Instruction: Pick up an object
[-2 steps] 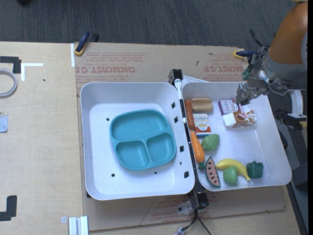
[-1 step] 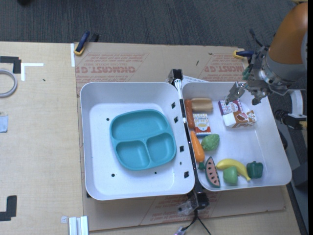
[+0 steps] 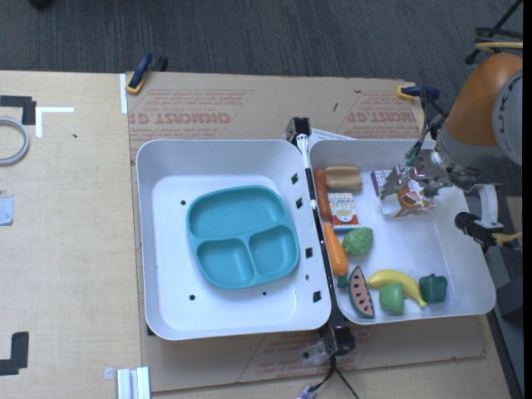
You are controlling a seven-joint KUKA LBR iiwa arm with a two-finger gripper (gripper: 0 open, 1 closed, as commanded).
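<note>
Table point(image 3: 66, 248) carried two white bins side by side: left bin point(image 3: 158, 223) held a teal divided tray point(image 3: 243, 236), right bin point(image 3: 465, 293) held the toy food. The arm point(image 3: 490, 98) came in from the right, orange band up top, wrist angled down over the right bin's upper area.

The gripper point(image 3: 409, 191) sat low in the upper middle of the right bin, on top of a small orange-and-white item point(image 3: 413, 202), possibly a crumpled packet or toy; too cluttered to name it. A purple-and-white packet point(image 3: 381, 181) lay just to the gripper's left. Whether the gripper was spread or pinched could not be told; metal parts and the item blurred together, so no claim that anything was held.

Along the right bin's left wall: a bread roll point(image 3: 342, 177) at top, a small red-and-white box point(image 3: 342, 208) below it, then a carrot point(image 3: 334, 249) with its long axis running along the wall. A broccoli piece point(image 3: 358, 241) lay beside the carrot. Near the front: watermelon slice point(image 3: 361, 292), banana point(image 3: 397, 281), green apple point(image 3: 391, 300), green pepper point(image 3: 433, 287).

Judgement: the orange-and-white item was the likely target, directly under the gripper, so the move hinged on straight-down closure, not lateral travel. Other food lay well apart toward the lower left.
</note>
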